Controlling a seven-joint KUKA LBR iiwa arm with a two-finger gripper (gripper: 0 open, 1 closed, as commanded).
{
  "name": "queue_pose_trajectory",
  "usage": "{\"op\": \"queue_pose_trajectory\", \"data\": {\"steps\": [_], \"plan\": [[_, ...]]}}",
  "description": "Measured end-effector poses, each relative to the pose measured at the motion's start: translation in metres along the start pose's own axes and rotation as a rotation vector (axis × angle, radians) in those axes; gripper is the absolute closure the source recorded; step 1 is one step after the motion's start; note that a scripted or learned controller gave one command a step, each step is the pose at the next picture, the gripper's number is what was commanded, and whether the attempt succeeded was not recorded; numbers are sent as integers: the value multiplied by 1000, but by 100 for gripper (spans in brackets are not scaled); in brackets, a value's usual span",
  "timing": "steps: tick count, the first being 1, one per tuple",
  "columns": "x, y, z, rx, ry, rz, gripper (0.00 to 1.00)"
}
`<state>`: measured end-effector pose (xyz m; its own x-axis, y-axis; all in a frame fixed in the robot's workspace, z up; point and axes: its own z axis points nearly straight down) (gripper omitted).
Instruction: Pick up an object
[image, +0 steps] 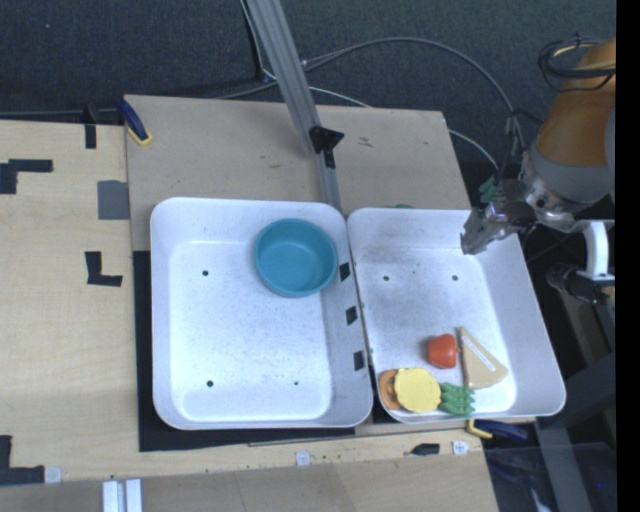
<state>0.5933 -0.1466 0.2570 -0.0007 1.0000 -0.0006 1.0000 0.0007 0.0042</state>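
One round glossy blue bowl (295, 257)

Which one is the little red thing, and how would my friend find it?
Look at the right bin, the one next to the bin with the blue bowl. In its near corner sits a small heap of toys. The red thing is the round one on top of the heap, between the yellow disc and the tan wedge, and the only red piece there.

fixed overhead camera, slanted down on both bins (250, 410)
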Motion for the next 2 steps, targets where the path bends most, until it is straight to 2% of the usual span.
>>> {"op": "queue_pose_trajectory", "data": {"steps": [1,2], "plan": [[55,-5,-6,4,2,-4,100],[116,-11,6,5,1,-5,100]]}}
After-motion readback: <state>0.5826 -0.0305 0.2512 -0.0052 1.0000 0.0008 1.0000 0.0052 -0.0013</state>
